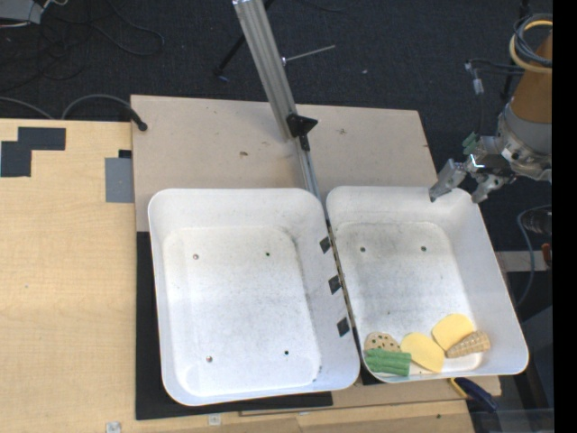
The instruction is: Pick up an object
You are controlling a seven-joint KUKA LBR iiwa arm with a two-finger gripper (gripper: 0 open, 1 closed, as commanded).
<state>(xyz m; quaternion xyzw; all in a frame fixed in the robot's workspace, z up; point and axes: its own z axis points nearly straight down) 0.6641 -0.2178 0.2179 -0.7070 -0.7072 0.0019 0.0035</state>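
Claw (459,178) hangs spread wide and empty over the right bin's (478,242) far right corner, well apart from the toy foods (424,345) clustered at its near edge; recommend descending squarely over one piece.

Two bins sit side by side on the bench (225,142). Toy foods (424,345) cluster in the right bin's (478,251) near corner; the gripper (464,180) hovers above its far right corner.

We note the counter (216,142), a tan board, carrying two white bins side by side and touching: left bin (167,242), right bin (491,269); a slanted aluminium rail (270,66) rises behind them
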